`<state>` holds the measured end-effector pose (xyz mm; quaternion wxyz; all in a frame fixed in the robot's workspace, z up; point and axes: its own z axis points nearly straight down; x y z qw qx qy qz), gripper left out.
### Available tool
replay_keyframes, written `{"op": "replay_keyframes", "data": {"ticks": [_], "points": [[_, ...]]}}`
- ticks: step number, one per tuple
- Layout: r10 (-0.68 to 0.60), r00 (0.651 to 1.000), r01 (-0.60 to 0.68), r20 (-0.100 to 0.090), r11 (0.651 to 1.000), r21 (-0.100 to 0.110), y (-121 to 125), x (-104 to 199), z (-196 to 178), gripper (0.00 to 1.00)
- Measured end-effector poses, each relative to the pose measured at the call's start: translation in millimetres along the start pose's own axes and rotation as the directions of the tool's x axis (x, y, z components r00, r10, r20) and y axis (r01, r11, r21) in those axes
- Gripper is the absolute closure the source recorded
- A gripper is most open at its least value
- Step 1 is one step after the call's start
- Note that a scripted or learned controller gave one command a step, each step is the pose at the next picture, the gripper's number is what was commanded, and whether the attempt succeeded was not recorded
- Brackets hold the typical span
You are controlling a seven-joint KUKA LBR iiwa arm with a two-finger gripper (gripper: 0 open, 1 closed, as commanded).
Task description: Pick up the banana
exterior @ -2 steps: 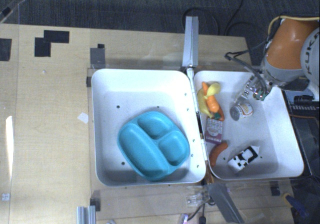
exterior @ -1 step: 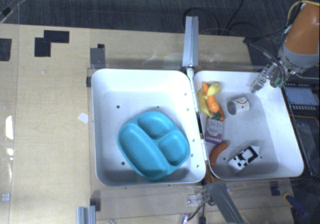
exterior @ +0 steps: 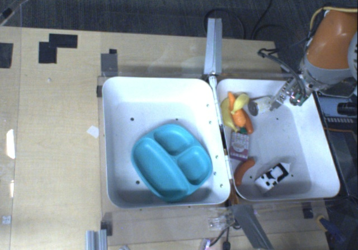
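The curved yellow banana (exterior: 229, 110) lay at the upper left of the right white bin (exterior: 305, 148), against the divider, touching an orange carrot-shaped toy (exterior: 241, 118). The grey arm's jaws (exterior: 278, 99) hovered near the bin's far edge, well to the banana's right; I cannot tell whether they were open. The left bin (exterior: 120, 131) held a blue compartment plate (exterior: 172, 160).

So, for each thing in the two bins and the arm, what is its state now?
banana: lying at the right bin's left wall, not held.
carrots: lying against the banana.
small packet: lying flat.
sausage: lying on the bin floor.
black-and-white toy: lying, tilted.
blue divided plate: upright in the left bin.
gripper: low over the right bin, apart from the banana.
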<state>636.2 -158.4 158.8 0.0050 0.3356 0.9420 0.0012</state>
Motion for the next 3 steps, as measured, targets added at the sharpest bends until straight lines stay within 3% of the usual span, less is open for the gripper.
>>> {"op": "replay_keyframes", "data": {"ticks": [1,2,3], "points": [[0.104,0.995,-0.104,-0.001,0.995,0.001,-29.6,-5.1,34.2,0.00],[-0.127,0.992,0.127,-0.025,0.992,0.019,37.7,16.2,67.6,0.00],[-0.330,0.944,0.330,0.002,0.944,0.000,1.6,-28.0,70.1,0.00]]}}
